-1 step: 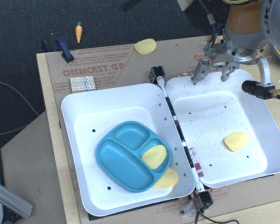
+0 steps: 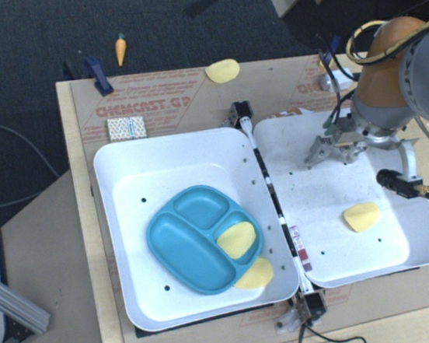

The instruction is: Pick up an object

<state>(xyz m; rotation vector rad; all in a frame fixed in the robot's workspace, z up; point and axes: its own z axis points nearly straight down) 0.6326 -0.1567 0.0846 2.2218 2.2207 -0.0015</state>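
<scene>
One yellow piece [image 2: 361, 216] lies in the right bin [image 2: 413, 254], below the gripper [image 2: 334, 150], whose fingers are spread, holding nothing. Leftward, two more sit by one blue plate [image 2: 192, 236]; a fourth lies on the bench [image 2: 222, 71].

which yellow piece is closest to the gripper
The yellow piece in the right bin, lying alone below the gripper; the others are leftward.

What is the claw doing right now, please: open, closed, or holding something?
Claw: cannot be told; it sits over the right bin, apart from the yellow piece.
</scene>
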